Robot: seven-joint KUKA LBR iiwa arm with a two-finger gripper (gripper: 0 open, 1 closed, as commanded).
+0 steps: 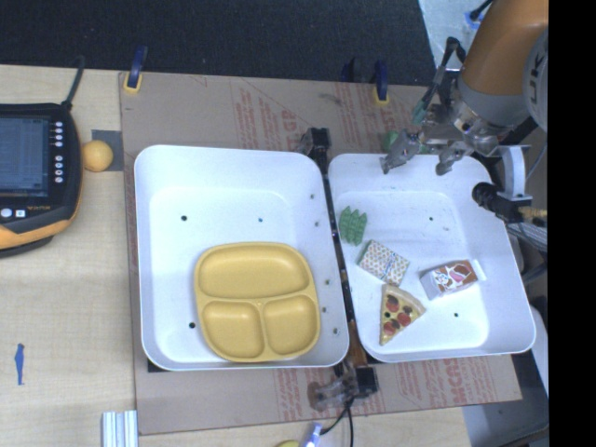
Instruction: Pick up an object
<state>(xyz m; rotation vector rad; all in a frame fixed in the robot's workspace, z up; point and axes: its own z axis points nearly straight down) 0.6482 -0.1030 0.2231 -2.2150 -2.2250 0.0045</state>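
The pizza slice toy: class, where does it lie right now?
The pizza slice lies in the right bin, near its front edge, just below the checkered packet and left of the small carton.

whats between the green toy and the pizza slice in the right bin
In the camera view, a small patterned packet lies between the green toy and the pizza slice.

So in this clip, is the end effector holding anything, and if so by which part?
Nothing is held. The end effector hangs open above the far rim of the right bin; the green toy, patterned packet, pizza slice and small carton lie on its floor.
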